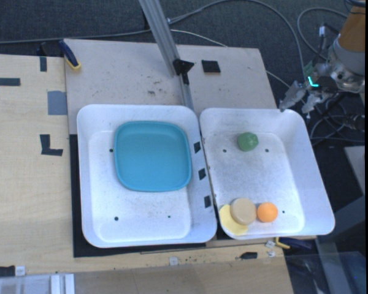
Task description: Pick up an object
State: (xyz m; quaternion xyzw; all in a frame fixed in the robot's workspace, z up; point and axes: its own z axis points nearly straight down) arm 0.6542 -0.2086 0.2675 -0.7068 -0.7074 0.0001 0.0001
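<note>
At the near edge of the right bin (306, 164) three things cluster: a yellow piece (228, 223) against the near left corner, a tan disc (243, 211) lying on it, and an orange ball (267, 212) just right of the disc, touching or nearly so. Left of these, the left bin (92, 164) holds a blue plate (152, 155), lying flat toward its far side. Farther back in the right bin a green ball (248, 141) sits alone, well apart from the near cluster. Beyond the right bin's far right corner, off the bench, hangs the gripper (299, 98), nothing between its fingers; they look slightly parted, though they are too small and blurred to tell for sure. A metal post (165, 35) slants up from between the bins' far edges.
</note>
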